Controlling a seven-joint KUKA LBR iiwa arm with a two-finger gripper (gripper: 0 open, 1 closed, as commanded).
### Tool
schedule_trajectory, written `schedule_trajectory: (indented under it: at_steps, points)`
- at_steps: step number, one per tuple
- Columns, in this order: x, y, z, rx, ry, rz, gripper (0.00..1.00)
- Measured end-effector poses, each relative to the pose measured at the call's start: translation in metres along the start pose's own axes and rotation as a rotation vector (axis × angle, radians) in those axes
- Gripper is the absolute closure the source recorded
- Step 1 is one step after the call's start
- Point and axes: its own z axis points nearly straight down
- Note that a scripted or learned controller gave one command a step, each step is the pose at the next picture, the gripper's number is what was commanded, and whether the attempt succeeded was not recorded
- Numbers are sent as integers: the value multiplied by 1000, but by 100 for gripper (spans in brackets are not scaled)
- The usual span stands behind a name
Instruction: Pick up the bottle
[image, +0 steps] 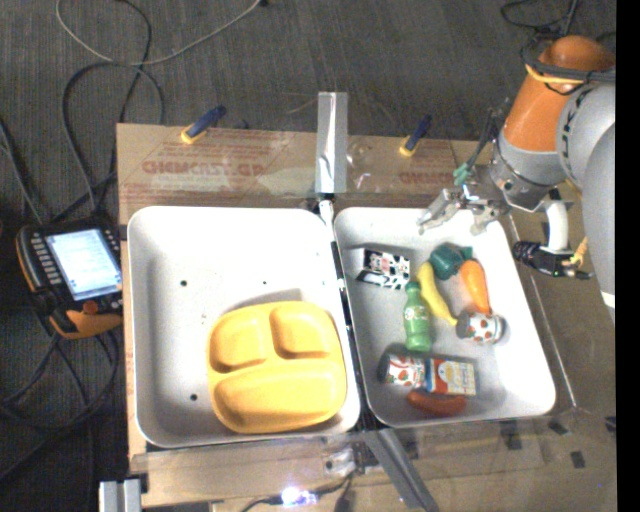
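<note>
- The green bottle (417, 318) lies in the right bin (530, 350), touching a banana (436, 292), above a carton (433, 375)
- The pincer (458, 210) hovers over the bin's far edge, fingers apart, empty
- Likely light, rigid, slippery plastic; grip across its midbody

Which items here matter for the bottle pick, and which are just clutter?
Job:
green bottle, in the right bin
gripper, over that bin's far edge

Lying about:
carrot
banana
cow-print carton
orange-and-white carton
red sausage
small can
yellow divided tray, in the left bin
</note>
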Motion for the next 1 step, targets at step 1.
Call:
schedule_trajectory:
  at_steps: [1]
  points:
    - [12,-90,94,-10,-3,-211,0]
